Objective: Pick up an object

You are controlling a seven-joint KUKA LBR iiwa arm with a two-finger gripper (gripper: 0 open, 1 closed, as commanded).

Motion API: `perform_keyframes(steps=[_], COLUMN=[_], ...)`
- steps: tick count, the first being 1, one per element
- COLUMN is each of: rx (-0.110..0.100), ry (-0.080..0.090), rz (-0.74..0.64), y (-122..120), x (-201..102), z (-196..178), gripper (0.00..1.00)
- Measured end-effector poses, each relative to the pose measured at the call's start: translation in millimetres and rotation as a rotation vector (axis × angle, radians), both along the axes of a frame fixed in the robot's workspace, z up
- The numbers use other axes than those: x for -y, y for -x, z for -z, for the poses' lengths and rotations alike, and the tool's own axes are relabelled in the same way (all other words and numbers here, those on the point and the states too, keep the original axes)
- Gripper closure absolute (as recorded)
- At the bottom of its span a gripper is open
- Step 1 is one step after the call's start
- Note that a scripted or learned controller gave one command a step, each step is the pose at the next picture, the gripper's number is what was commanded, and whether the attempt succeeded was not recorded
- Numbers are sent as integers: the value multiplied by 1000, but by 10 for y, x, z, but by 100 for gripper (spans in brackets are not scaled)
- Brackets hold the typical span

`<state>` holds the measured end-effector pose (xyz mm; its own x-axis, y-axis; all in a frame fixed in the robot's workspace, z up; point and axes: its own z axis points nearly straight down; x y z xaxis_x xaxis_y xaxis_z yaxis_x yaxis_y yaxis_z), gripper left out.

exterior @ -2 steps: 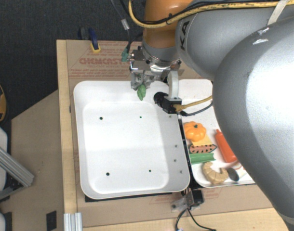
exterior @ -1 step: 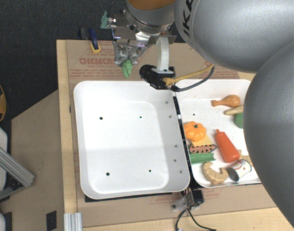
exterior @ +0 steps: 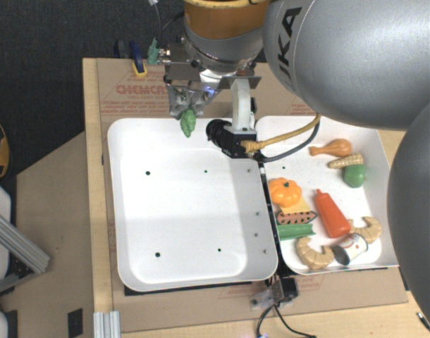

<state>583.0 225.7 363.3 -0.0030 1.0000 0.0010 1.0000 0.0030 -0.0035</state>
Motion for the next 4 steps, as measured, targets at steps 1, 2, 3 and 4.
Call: perform_keyframes(steps=[1,2,3,4], rx=[-1,-1,22,-12], ry=[1,0,-8,7], rz=[1,0,1,4], y=[396,933,795,1062], x=[11,6,16,14], z=[-25,-124,-1811,-459], gripper=[100,100,100,100])
